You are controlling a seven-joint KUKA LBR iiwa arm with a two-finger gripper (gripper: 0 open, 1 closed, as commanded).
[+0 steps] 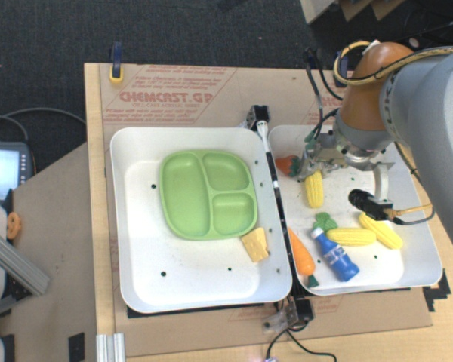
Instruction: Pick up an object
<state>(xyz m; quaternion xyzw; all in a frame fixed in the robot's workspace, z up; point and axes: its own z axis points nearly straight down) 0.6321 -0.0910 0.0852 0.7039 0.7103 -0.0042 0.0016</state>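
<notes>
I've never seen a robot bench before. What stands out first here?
The big grey arm with an orange band reaches in from the right, its end effector low over a corn cob in the right bin. In the left bin lies a green divided plate.

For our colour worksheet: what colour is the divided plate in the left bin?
Light green, seen clearly in the camera view: the divided plate has three sections.
</notes>
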